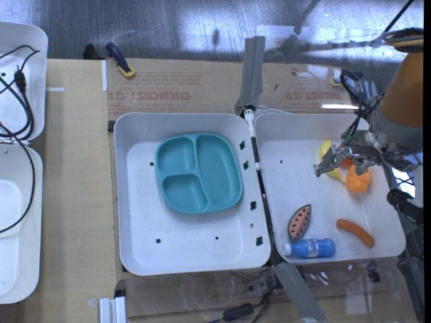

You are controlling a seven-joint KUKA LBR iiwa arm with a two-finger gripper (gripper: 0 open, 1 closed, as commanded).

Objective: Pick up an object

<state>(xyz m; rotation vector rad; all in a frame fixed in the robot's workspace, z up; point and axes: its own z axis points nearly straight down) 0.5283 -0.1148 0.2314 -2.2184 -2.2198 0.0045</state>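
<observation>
Tool (pixel 331 163) low in the right bin (pixel 296 140), over a yellow toy (pixel 326 148) beside an orange toy (pixel 359 181); can't tell whether it's wide or narrow, nothing clearly held. Yellow toy looks light, hard, smooth plastic, probably slippery, so best pinched across its narrow middle. Sausage (pixel 355 231), watermelon slice (pixel 300 221) and bottle (pixel 311 248) lie nearer the front wall. Teal plate (pixel 199 172) sits in the left bin (pixel 135 180).

Lighting is bright and even from overhead. Both white bins (pixel 135 200) are well exposed with only faint shadows along their walls. Bluish glare streaks the grey floor (pixel 202 12) at top. Focus is adequate centrally; the arm (pixel 407 93) at right is slightly soft.
</observation>
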